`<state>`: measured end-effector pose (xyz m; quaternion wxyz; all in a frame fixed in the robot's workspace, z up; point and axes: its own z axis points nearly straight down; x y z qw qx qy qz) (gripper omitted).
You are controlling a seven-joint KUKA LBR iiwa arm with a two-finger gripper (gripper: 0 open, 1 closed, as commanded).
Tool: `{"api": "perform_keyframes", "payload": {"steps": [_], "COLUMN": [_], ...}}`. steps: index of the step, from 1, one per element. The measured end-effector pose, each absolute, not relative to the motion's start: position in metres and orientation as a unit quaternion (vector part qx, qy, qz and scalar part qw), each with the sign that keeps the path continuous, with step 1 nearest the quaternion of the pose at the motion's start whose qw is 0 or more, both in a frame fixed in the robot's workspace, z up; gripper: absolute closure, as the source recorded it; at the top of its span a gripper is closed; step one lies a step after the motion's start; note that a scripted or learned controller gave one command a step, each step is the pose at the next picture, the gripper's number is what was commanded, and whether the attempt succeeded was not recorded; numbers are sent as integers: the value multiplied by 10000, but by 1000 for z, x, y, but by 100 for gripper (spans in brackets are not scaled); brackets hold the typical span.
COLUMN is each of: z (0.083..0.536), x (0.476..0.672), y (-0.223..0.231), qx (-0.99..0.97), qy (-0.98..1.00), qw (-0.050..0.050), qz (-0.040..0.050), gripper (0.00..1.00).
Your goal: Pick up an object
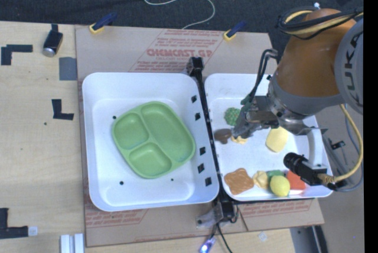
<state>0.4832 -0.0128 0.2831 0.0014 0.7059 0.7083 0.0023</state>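
**Lowering onto small food pieces in the right-hand bin**

We see the tool (243, 127) low over the right-hand bin (220, 87), its dark fingertips just beside a small yellow piece (239, 139) and a brown rounded piece (222, 135), with a green broccoli-like piece (231, 114) close behind. Whether the tool is released or clenched we cannot tell; the wrist hides the fingers' gap, and nothing is visibly between them.

To do this step well, we judge the tool should settle on one target only. The yellow piece sits nearest, yet it is tiny and crowded by its neighbours, so a centred, vertical descent matters; a skewed approach would likely nudge it toward the bin's dividing wall.

The other candidates lie well apart near the front edge: a flat toast-like brown slab (238, 181), a pale lumpy bit (261, 177), a smooth yellow lemon shape (280, 186) touching red and green pieces, and a pale yellow block (276, 140) just beside the wrist. All look like moulded plastic toys, smooth and probably slippery.

The left-hand bin (94, 127) holds a matte green compartment tray (153, 138).
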Motion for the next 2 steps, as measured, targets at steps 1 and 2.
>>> {"api": "perform_keyframes", "payload": {"steps": [1,2], "z": [355,406], "x": [484,484], "y": [45,72], "qx": [7040,7052], "qy": [7102,7090], "qw": [14,9], "qz": [30,17], "gripper": [100,100]}}
